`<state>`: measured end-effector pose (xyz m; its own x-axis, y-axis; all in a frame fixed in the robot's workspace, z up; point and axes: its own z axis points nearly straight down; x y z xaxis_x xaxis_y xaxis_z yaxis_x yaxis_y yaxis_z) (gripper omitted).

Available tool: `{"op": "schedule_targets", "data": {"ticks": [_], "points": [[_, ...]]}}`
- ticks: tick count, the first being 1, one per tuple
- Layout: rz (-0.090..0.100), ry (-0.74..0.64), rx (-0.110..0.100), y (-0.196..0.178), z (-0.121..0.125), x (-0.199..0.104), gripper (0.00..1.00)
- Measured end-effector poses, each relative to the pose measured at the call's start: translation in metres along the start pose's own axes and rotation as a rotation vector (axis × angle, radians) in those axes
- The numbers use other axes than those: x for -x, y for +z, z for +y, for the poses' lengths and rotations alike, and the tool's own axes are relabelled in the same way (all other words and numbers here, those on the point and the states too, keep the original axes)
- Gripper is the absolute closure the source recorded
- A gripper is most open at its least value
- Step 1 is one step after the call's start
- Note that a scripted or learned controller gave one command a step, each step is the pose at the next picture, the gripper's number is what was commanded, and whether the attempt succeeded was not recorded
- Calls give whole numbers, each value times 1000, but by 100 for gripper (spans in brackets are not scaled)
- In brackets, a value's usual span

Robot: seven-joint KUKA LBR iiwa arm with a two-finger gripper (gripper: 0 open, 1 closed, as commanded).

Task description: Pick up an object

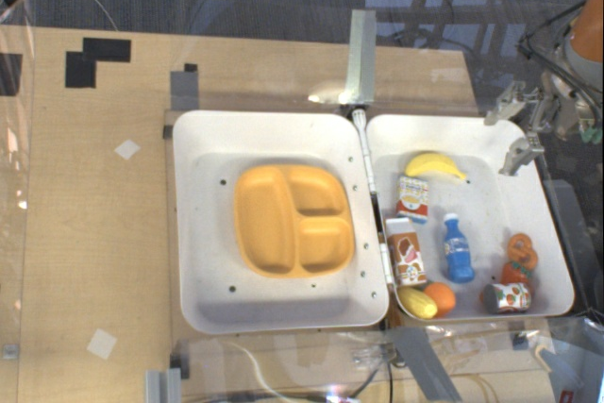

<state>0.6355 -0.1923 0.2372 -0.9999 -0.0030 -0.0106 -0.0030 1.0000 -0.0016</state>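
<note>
Fingers (522, 153) spread apart, nothing between. Parked over right bin (564, 271) rim, prob pre-descent toward banana (435, 167).

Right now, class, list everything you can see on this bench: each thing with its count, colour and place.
Bins: 2, white, side by side.
Divided tray: 1, yellow-orange, left bin.
Banana: 1, yellow, right bin, far side.
Bottle: 1, blue, right bin, middle.
Cartons: 2, red-white, right bin, near the divider.
Lemon: 1, yellow, near corner.
Orange: 1, orange, beside the lemon.
Can: 1, red-patterned, near right.
Gripper: 1, grey, above the right bin's far right corner.
</note>
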Motion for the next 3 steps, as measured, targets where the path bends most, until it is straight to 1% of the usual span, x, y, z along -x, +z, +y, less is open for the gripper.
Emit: {"op": "schedule_targets", "data": {"ticks": [1, 2, 3], "points": [[7, 188, 4, 126, 77, 2, 0], [-20, 487, 1, 138, 107, -22, 0], [-14, 580, 6, 134, 92, -30, 0]]}}
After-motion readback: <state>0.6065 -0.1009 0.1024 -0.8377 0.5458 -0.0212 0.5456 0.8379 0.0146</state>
